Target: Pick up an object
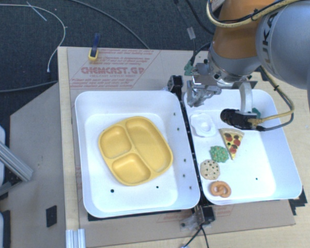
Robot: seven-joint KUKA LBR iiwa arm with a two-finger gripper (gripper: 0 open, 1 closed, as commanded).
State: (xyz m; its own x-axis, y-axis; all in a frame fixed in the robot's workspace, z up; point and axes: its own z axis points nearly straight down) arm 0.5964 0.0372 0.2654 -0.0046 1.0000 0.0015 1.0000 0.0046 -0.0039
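**Arm low over the far end of the right bin, toy food scattered below it**

From where I stand, the grey arm [279, 40] with its orange band comes in from the right and bends down over the far left corner of the right bin [279, 174]. The tool [199, 94] hangs at that corner, close to the wall between the two bins. Its metal parts blur together from here, so I cannot tell how far it stands open, and I see nothing caught in it.

Just below the tool lies a small white piece [202, 124] that nearly melts into the bin floor. Beside it to the right is a pizza slice [232, 141], with a green piece [218, 153] touching its near-left side. Nearer the front come a round cookie [210, 169] and then a pretzel [220, 189], each a little apart. A black fitting [236, 119] with a yellow cable sits just beyond the pizza slice.

The left bin [88, 154] holds a yellow divided tray [135, 150], lying flat and turned at an angle. Both bins rest on a cardboard-covered surface [119, 68].
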